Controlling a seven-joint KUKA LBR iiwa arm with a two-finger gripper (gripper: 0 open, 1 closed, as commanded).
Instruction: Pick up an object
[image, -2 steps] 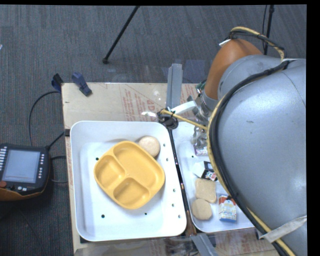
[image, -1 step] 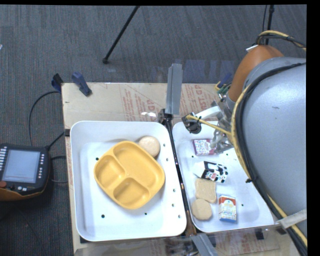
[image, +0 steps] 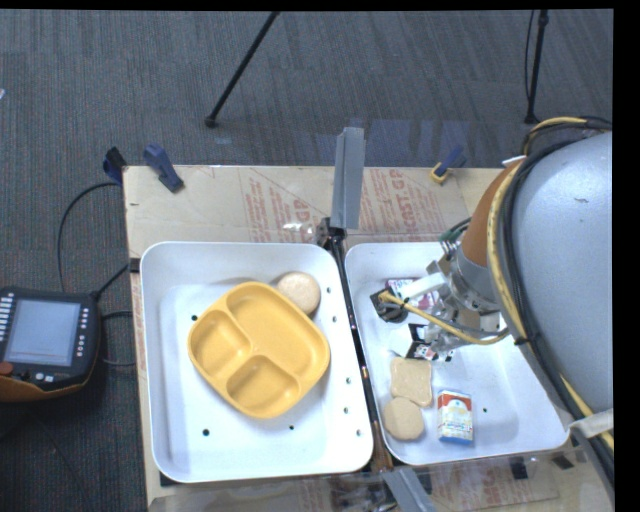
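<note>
My gripper (image: 427, 350) hangs low over the middle of the right bin (image: 520, 415), with the grey arm (image: 560, 240) covering the bin's right side. Just below the gripper lies a pale square slice of toast (image: 411, 380), very close to it or touching. A round beige biscuit (image: 404, 419) sits in front of the toast. Beside them stands a small red, white and blue carton (image: 455, 416). I see nothing held in the gripper.
The left bin (image: 170, 430) holds a yellow divided plate (image: 258, 347) with a round beige bun (image: 298, 292) at its far edge. A grey post (image: 347, 190) rises between the bins at the back. A handheld control pad (image: 45, 335) lies left of the bench.
</note>
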